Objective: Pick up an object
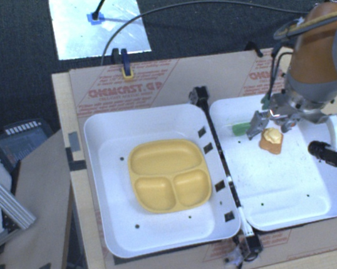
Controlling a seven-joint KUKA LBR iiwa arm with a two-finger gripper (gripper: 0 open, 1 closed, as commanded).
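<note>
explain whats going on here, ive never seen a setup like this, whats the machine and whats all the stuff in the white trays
This is one picture from a camera fixed above a workbench, looking down at a slant. The grey machine with the orange band entering from the right is a robot arm, moved by a program. At its tip is a two-finger pincer, which it uses to pick things up.

On the bench two shallow white bins sit side by side. The left bin holds a yellow plate with three compartments. In the right bin lie a small yellow-orange object and a small green object, partly hidden behind the pincer.

The pincer hovers right at the yellow-orange object, but I cannot tell whether it grips it.
</note>
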